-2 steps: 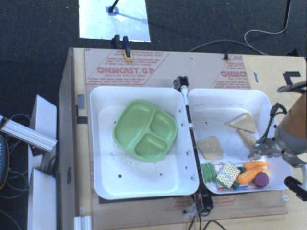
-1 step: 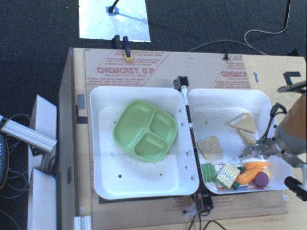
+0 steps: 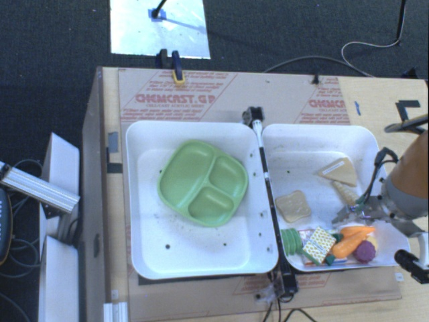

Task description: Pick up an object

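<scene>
While the gripper (image 3: 358, 213) hangs over the right bin (image 3: 315, 136), grip state indiscernible, best target: carrot (image 3: 348, 241), approached squarely, clear of purple piece (image 3: 365, 251) and checkered block (image 3: 320, 244).

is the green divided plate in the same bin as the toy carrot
No, the green plate lies in the left bin, while the carrot sits among the toys in the right bin.

Arm (image 3: 409, 186) cropped at right edge
</scene>
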Motion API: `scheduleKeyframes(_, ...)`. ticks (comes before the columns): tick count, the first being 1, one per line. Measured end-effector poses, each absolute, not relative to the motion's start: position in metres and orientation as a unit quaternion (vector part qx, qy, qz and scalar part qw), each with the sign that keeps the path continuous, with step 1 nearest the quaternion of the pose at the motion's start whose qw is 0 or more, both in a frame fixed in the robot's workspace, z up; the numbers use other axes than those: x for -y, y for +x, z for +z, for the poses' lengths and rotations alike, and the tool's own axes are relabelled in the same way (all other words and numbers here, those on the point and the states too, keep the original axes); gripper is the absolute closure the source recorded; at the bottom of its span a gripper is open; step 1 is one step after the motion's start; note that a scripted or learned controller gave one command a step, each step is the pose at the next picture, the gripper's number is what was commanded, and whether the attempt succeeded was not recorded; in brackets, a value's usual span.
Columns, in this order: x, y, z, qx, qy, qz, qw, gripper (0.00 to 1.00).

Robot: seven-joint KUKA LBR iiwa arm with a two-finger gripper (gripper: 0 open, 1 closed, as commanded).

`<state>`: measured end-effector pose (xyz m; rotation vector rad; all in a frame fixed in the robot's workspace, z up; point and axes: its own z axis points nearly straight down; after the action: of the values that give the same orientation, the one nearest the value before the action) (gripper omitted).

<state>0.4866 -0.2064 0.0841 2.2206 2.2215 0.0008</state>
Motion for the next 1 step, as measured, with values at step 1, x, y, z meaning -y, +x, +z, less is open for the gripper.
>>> scheduleKeyframes(1, 0.2069, 0.488, 0.0952, -0.707, 0.707, 0.0013, 0.002, 1.0)
